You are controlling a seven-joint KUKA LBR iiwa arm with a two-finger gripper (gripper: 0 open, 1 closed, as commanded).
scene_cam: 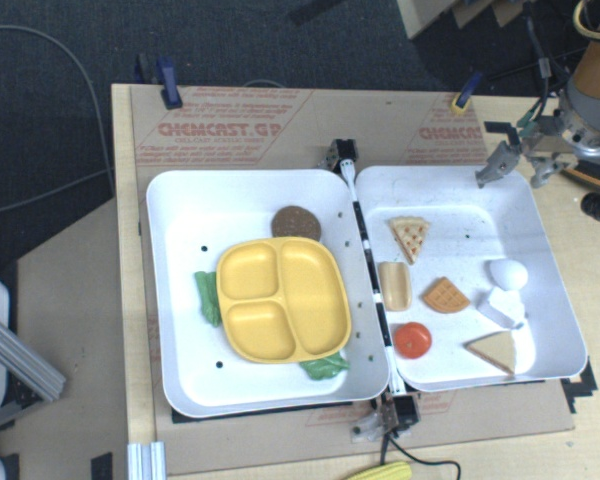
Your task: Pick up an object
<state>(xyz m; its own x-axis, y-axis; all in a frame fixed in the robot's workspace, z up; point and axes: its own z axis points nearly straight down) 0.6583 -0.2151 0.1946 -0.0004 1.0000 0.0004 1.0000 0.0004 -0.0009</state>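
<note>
1. Pincer is hovering at the upper R corner of the R bin, fingers spread apart, nothing between them.
2. Objs are all lying below and to the L of the pincer, none touching it.
3. Waffle wedge is sitting nearest, down-left of the pincer.
4. White egg is resting straight below it, w/ a white piece just beside the egg.
5. Round waffle and tan bun are lying further down-left; red tomato and bread slice are sitting well below.
6. L bin is lying well apart to the L, holding a yellow tray, brown patty and green lettuce.
</note>
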